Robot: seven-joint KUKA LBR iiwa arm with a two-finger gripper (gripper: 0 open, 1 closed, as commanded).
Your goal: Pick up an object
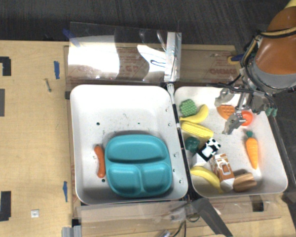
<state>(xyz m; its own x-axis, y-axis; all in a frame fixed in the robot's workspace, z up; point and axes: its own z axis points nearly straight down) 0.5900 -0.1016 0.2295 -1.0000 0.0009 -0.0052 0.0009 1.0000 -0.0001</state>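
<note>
Orange toy (230, 111) just beside end effector (239, 113), right bin (278, 167).

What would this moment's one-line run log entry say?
arm: over right bin | gripper: above orange toy, nothing visibly held | left bin: teal tray, sausage

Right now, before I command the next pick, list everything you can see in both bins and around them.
divided tray: 1, teal, left bin
sausage: 1, orange-red, left bin, beside the tray
bananas: 2, yellow, right bin, one far, one near
corn cob: 1, yellow, right bin
carrot: 1, orange, right side of the right bin
carton: 1, brown and white, near edge of the right bin
plastic sheet: 1, clear, behind the bins
gripper: 1, grey, over the far right bin
</note>
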